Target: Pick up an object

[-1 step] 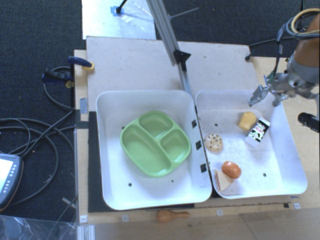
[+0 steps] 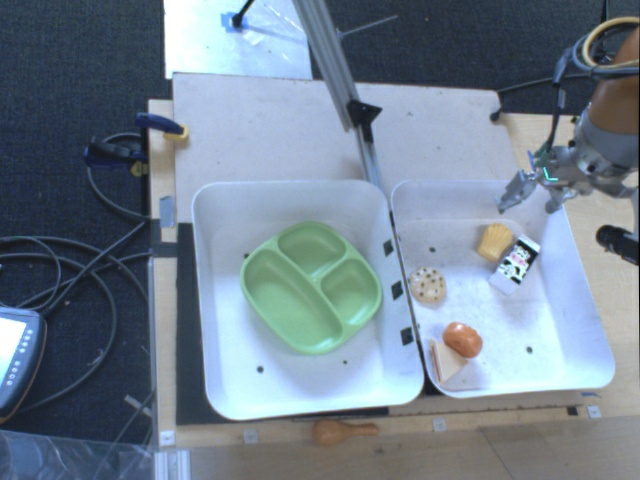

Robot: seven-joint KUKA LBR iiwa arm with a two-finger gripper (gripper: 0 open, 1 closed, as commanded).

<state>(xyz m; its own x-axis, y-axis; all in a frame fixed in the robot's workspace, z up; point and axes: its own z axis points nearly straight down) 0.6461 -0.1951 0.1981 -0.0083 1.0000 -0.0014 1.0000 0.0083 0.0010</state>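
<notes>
My gripper (image 2: 533,196) hangs over the far right part of the right bin (image 2: 560,363), its two fingers (image 2: 512,194) spread apart with nothing between them. Just below and left of it lies a yellow block (image 2: 494,241). A small white carton with black and green print (image 2: 516,263) lies beside that block. A round speckled cookie (image 2: 428,286) sits near the bin's left wall. An orange ball (image 2: 462,339) rests on a tan wedge (image 2: 444,362) at the front.
The left bin (image 2: 220,358) holds a green divided plate (image 2: 312,286). A slanted metal pole (image 2: 330,48) crosses above the divider between the bins. Cables and a blue clamp (image 2: 135,148) lie left of the bench. A brownish object (image 2: 340,430) lies on the front edge.
</notes>
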